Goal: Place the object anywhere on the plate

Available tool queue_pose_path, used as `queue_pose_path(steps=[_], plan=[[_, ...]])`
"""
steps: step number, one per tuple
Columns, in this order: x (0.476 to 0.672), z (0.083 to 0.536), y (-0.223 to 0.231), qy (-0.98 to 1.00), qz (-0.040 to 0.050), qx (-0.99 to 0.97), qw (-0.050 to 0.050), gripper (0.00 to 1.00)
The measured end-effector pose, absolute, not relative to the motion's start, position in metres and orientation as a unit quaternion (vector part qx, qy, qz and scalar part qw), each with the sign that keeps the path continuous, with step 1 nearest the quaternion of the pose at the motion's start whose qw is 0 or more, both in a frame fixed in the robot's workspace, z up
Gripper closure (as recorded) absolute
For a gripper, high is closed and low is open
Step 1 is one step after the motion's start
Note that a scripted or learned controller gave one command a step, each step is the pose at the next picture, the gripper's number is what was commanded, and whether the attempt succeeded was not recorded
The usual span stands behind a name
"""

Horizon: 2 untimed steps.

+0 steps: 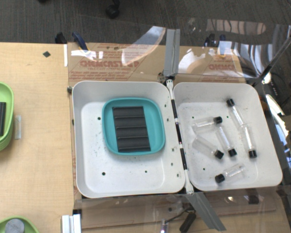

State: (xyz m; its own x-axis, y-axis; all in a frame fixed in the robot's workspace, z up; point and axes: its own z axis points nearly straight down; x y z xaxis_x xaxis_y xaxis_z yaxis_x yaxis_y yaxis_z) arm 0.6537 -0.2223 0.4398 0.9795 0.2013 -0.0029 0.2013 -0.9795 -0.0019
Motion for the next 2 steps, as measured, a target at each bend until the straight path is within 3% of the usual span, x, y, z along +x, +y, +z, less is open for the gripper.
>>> queue_pose_path(steps=[2], plan=[[0.6531, 0.4391, -0.2229, -0.100, 0.0025, -0.995, 0.001, 0.00]])
